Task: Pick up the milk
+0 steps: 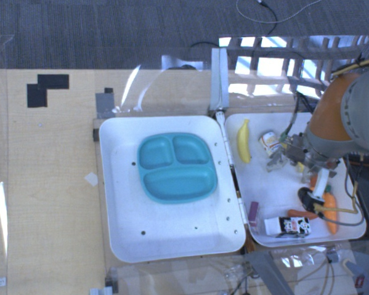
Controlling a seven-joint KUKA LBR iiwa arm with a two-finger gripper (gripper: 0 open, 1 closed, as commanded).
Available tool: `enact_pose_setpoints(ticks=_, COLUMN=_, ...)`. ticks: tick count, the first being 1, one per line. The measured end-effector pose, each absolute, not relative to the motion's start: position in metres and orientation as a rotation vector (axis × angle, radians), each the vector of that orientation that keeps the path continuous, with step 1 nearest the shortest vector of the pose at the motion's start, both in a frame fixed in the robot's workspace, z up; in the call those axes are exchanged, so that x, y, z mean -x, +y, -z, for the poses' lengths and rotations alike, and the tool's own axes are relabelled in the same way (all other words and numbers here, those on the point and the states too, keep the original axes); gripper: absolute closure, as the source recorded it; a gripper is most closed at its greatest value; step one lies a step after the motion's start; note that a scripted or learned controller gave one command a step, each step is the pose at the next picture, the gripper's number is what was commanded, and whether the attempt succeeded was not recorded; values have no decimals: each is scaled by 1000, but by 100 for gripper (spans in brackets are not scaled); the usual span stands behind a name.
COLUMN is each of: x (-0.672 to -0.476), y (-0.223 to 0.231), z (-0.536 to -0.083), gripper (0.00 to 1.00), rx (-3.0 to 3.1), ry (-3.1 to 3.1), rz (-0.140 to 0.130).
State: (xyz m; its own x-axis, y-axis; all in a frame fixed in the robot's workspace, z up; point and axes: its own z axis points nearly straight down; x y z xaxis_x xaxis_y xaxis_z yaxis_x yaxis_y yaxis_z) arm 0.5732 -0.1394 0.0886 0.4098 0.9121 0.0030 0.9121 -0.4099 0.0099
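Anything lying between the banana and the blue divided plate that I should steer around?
No loose item. In the camera view, between the banana and the blue divided plate there are just bare white bin floor and the two bins' adjoining rims.

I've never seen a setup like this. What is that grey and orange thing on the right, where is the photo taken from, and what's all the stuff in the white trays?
The grey and orange thing is a robot arm, reaching in from the right. At its end sits a gripper, a two-fingered hand; I cannot tell from this picture whether it is open or shut, and nothing shows between its fingers. The photo comes from one fixed camera above the bench, looking down at a slant.

Two shallow white trays sit side by side. The left tray holds a blue divided plate. The right tray holds toy food: a banana near the top, a carrot at the lower right, and a small carton lying at the bottom edge, probably the milk it should pick up. The gripper hovers in the tray's upper part, apart from that carton.
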Motion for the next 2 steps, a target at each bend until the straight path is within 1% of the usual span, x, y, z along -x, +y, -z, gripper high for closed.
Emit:
enact_pose_setpoints(ticks=1, x=-668, y=-119, z=-87, gripper=0, rx=-2765, ry=1505, rz=10)
enact_pose_setpoints(ticks=2, x=-668, y=-118, z=-97, gripper=100, rx=-2762, ry=1513, rz=15)
